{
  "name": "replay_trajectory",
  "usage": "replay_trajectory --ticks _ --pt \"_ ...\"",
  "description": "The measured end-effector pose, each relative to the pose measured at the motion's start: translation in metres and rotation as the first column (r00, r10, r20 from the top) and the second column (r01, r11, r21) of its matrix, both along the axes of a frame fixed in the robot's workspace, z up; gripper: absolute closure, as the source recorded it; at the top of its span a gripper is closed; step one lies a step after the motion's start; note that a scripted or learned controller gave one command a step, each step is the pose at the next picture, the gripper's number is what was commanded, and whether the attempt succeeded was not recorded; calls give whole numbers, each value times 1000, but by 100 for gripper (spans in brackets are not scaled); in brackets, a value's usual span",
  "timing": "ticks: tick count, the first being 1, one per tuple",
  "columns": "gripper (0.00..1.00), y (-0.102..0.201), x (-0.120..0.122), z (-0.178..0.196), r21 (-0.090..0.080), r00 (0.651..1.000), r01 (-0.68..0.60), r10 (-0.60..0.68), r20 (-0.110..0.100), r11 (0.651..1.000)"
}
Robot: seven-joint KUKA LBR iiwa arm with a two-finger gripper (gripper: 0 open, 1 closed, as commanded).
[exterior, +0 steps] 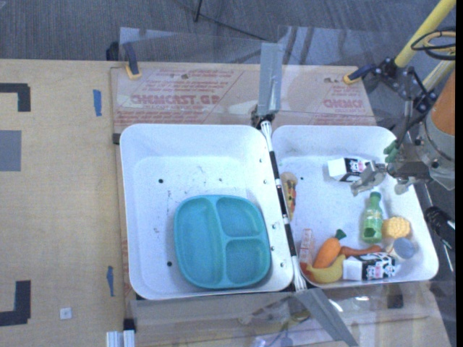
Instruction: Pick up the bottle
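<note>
Green bottle (372,217) lying in the right bin (311,139), toward its right side, cap end pointing to the far wall, neck just below the gripper (378,178); gripper hovering over the same bin, reaching in from the right, fingers spread apart with nothing between them, one finger (364,185) stretching left toward a small black-and-white carton (348,167). Just right of the bottle, a yellow knobbly toy (396,228), touching or nearly so; below that, a grey-blue round piece (404,248). Nearer the front wall, a carrot (327,251) tilted beside a banana (325,272), and a second black-and-white carton (371,267). Against the divider, a slim orange-and-yellow item (290,191), too small to name. In the left bin (145,157), a teal divided plate (222,241) with three compartments.
</note>
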State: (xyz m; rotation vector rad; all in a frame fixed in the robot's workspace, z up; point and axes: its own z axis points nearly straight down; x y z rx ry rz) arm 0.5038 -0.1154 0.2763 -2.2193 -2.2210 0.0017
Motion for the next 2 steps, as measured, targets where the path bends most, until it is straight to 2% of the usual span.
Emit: replay_trajectory --ticks 1,2 --pt "0 -105 -24 -71 0 995 98 -98 2 995" --pt "0 -80 56 -188 -2 999 35 -35 13 999"
